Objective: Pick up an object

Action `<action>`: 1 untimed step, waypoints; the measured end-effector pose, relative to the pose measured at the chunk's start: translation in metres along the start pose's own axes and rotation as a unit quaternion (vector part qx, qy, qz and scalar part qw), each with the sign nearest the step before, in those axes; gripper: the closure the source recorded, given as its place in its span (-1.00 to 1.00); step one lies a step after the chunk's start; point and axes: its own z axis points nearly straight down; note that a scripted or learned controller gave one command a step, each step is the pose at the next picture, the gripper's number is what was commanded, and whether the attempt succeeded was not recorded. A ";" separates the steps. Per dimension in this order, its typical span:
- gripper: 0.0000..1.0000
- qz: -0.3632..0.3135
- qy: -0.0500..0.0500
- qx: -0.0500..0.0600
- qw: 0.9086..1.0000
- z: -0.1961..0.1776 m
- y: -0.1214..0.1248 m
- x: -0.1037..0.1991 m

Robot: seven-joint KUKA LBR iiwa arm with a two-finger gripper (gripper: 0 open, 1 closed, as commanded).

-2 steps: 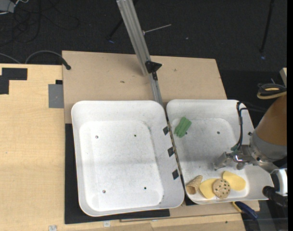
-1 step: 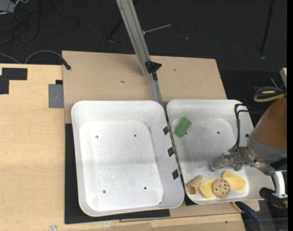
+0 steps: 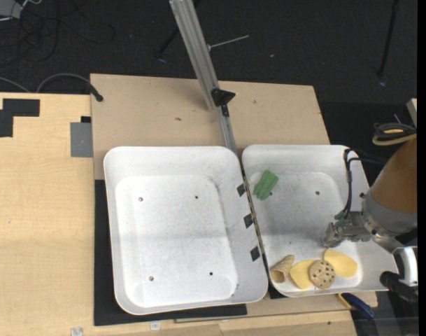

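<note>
The tool [image 3: 333,234] of the grey arm is seen low inside the right shallow white bin [image 3: 296,161], near its right wall. Whether it is apart or together cannot be told. A green oblong block [image 3: 266,185] is lying near the bin's left wall. A tan cone-shaped piece [image 3: 282,265], a yellow round perforated piece [image 3: 317,274] and a yellow flat piece [image 3: 342,264] are grouped at the front edge, just below the tool. The left white bin [image 3: 172,229] is placed beside it on the table [image 3: 38,208].

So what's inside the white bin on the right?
The right white bin holds a green block, a tan cone, a yellow holed disc and a yellow piece. The arm hides its right edge.
</note>
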 end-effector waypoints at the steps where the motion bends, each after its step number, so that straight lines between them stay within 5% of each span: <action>1: 1.00 0.001 -0.002 -0.002 1.000 -0.048 -0.002 -0.010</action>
